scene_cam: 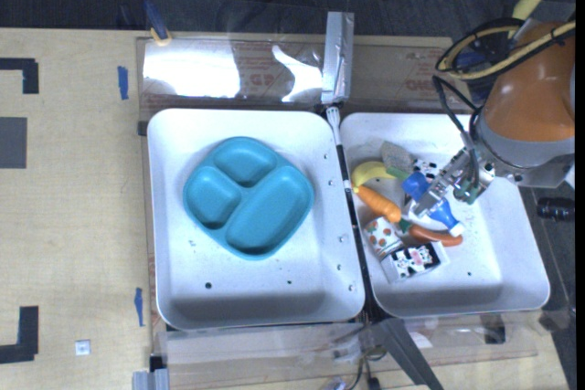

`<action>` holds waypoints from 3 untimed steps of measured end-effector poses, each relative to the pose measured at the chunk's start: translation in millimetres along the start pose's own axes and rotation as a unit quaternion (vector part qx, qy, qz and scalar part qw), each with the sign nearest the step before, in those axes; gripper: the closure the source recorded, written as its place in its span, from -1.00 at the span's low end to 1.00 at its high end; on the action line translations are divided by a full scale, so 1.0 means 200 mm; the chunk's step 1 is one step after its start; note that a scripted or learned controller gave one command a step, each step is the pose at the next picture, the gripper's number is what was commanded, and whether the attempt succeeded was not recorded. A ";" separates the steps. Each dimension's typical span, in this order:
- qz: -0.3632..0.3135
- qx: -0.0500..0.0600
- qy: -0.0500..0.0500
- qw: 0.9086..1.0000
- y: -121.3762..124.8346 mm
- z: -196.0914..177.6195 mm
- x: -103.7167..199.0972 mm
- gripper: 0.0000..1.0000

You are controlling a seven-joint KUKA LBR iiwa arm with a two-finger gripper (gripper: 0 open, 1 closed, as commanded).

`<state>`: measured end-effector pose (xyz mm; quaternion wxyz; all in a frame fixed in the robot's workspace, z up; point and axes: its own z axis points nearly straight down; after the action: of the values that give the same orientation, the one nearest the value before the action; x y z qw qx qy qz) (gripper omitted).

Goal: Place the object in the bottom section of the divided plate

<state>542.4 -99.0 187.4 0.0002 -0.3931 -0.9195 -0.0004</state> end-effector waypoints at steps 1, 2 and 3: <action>-0.070 0.001 0.001 0.998 0.18 0.02 0.17 1.00; -0.195 -0.001 -0.002 0.981 0.56 0.02 0.38 1.00; -0.195 -0.001 -0.002 0.981 0.56 0.02 0.38 -1.00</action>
<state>571.7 33.8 184.4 -0.0022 -0.2064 -0.9785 -0.0010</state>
